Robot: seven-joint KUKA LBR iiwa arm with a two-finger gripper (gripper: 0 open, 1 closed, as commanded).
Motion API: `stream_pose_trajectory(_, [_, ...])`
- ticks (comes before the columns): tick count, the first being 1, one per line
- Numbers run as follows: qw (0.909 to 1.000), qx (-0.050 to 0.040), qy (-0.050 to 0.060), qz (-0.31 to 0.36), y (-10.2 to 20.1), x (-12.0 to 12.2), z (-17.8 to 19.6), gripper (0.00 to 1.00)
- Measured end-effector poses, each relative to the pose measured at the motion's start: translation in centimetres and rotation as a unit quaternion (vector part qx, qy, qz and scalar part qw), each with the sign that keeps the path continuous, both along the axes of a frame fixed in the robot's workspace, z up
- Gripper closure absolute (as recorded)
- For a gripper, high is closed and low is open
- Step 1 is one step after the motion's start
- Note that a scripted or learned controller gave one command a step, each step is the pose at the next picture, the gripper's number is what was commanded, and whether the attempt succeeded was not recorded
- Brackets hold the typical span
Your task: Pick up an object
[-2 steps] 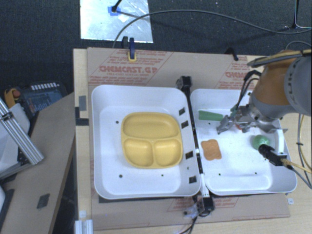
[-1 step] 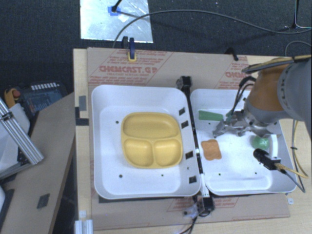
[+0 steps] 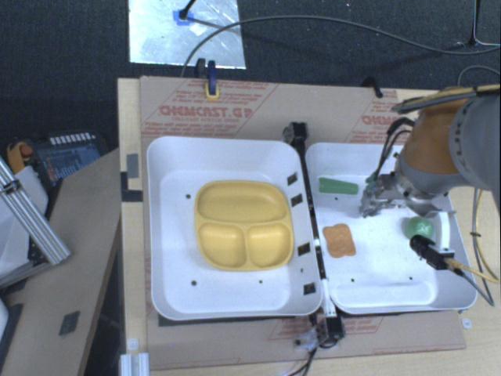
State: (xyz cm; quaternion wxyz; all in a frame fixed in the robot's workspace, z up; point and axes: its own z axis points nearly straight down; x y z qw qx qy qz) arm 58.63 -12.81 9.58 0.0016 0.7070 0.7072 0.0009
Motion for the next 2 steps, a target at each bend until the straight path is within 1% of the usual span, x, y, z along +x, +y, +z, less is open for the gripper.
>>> stream_pose_trajectory(2, [1.0000, -0.0003, -0.002, 0.002, -0.5, 1.2, 9.0, 1.00])
